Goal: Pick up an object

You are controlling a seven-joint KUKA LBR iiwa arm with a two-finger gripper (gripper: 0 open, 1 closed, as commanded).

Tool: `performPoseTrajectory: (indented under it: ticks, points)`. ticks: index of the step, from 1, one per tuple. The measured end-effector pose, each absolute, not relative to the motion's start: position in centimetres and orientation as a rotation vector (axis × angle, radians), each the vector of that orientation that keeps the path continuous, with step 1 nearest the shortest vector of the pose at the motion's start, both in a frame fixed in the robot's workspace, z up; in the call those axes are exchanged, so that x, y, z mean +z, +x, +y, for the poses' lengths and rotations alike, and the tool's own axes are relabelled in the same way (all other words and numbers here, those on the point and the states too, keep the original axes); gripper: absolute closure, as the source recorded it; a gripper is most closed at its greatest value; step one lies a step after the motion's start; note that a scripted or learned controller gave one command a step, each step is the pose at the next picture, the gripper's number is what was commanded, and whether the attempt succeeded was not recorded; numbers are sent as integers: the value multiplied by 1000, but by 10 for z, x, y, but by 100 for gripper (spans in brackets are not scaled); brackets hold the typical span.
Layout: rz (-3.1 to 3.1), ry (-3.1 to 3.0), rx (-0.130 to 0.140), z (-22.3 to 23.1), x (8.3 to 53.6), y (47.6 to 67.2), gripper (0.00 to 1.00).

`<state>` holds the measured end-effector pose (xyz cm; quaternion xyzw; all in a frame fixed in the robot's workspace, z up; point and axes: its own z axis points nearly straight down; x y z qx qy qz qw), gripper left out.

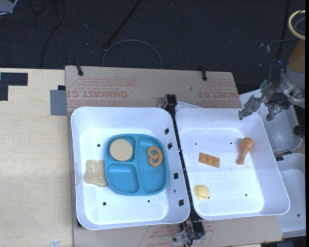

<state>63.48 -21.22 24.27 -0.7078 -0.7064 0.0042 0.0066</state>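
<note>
My gripper hovers over the far right corner of the right bin, with its fingers spread open and nothing between them. Inside that bin lie a tan drumstick just below and left of the gripper, an orange rectangular cracker near the middle, and a pale yellow lump at the front left.
The left bin holds a blue divided plate carrying a round tan disc and a pretzel. A pale slice of toast lies against the plate's left side. A black divider runs between the bins.
</note>
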Motion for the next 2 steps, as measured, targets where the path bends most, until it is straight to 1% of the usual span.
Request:
performPoseTrajectory:
  ticks: [1,2]
  points:
    - [-2220,-2220,2,-212,252,637,0]
    - [-2220,-2216,5,-209,208,635,0]
